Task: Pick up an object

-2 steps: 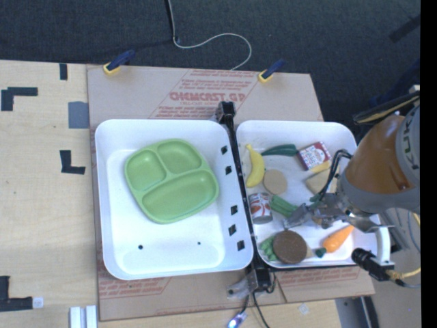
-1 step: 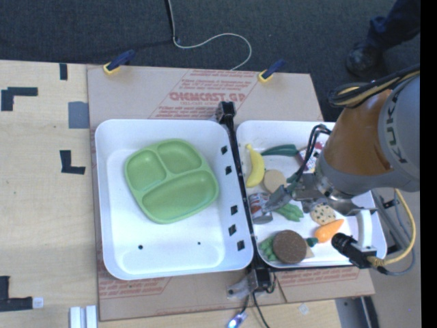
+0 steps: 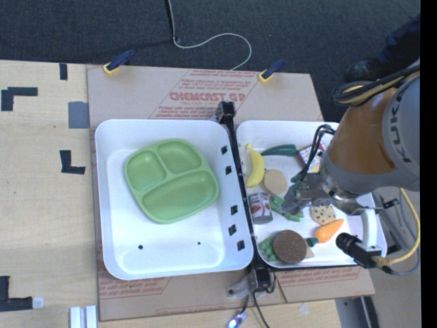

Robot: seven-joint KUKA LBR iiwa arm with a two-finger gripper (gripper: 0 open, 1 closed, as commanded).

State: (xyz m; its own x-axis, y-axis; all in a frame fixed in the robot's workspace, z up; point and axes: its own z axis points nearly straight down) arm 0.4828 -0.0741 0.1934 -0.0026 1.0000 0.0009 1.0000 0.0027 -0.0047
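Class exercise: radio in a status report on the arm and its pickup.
Gripper low in right bin, grip unclear. Toy food crowded: banana, can, carrot. Green tray in left bin.

Scene evenly and brightly lit from overhead; no hard shadows cast. Mild glare noted on the white bins (image 3: 109,183), detail partly washed out on their floors. Soft blur throughout; small objects in the right bin rendered indistinctly. Dark floor (image 3: 82,12) at the top underexposed. Resolution low, edges grainy.
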